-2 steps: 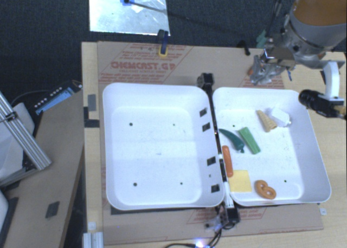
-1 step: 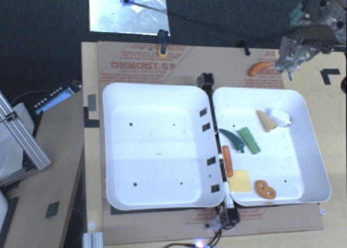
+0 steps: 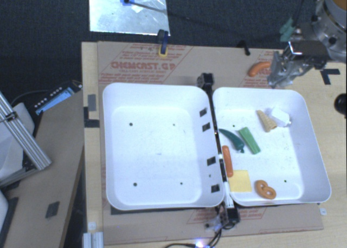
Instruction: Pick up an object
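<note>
My gripper (image 3: 282,74) hangs above the bench just behind the right bin's (image 3: 309,133) far rim, at the top right. Immediately to its left, outside the bin, is a small orange sausage-shaped piece (image 3: 258,69); whether it touches the gripper is unclear. Inside the right bin lie a tan wedge (image 3: 265,121), a white piece (image 3: 280,117), a green block (image 3: 250,139), a dark green pepper (image 3: 232,137), an orange stick (image 3: 226,161), a yellow square (image 3: 241,181) and a brown pretzel (image 3: 265,189).
The left bin (image 3: 111,133) sits beside the right one, joined by a black-clipped divider (image 3: 212,133). Both rest on a cardboard sheet (image 3: 141,63). A shiny foil sheet (image 3: 128,3) lies on the dark floor behind, and a metal frame (image 3: 21,138) stands at the left.
</note>
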Robot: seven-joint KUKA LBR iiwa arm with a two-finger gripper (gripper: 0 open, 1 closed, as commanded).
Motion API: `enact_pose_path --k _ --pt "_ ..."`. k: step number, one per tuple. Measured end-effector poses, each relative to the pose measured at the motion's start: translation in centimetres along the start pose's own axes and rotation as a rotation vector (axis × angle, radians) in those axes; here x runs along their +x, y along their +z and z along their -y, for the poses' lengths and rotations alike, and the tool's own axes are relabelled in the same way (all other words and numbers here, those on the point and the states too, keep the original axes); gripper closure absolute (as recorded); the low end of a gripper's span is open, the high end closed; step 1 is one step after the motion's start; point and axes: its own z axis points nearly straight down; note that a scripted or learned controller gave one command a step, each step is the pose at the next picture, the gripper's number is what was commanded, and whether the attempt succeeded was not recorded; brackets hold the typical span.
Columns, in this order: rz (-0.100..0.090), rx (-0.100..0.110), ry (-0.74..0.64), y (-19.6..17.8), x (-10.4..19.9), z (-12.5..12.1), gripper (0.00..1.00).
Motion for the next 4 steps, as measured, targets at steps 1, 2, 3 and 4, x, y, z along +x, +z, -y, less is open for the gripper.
enact_pose_path --k 1,2,3,4 --pt "0.004 0.006 0.015 6.3 -9.3 0.0 1.0" --pt "0.004 0.006 0.012 11.5 -16.2 -2.3 1.0" --pt "0.003 -0.003 0.003 8.3 -15.4 0.0 1.0" --pt "0.003 -0.001 0.002 8.3 -14.7 -5.1 1.0"
